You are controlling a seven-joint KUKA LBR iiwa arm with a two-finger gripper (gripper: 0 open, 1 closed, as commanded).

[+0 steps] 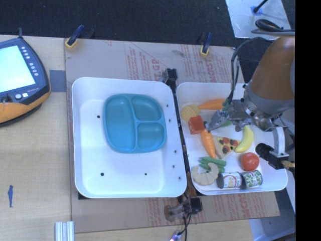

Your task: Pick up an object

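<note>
Two shallow white bins sit side by side; the grey two-finger gripper hovers over the right bin's red toy block, finger state unclear.

Robotics lab: clamped cardboard-covered bench, teach pendant, two white bins of toy food.

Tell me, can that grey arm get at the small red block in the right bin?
Probably yes: the red block lies uncovered near the right bin's left side, with the gripper just beside it. A carrot lies close.
</note>
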